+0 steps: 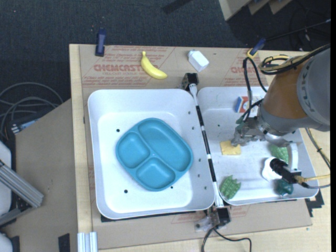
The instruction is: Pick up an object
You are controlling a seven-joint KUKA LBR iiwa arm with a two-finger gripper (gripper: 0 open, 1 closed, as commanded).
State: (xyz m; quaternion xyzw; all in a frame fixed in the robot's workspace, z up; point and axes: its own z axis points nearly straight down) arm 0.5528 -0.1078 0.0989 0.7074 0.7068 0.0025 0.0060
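Observation:
My gripper (pixel 240 137) reaches down into the right bin (pixel 220 101), its tip just above a small yellow block (pixel 230 149) on the bin floor. The grey arm with its orange band covers the bin's right side. A green leafy toy (pixel 229 186) lies near the bin's front edge. A pale green object (pixel 280 154) and a white piece (pixel 271 169) lie at the right. A dark teal object (pixel 285 187) sits in the front right corner. A small blue, red and white item (pixel 241 104) lies near the back wall.
The left bin (pixel 105 109) holds a blue divided plate (pixel 153 153). Behind the bins, on the cardboard, lie a yellow banana (pixel 151 67), a white block (pixel 198 61) and a blue item (pixel 100 41). Cables run along the back right.

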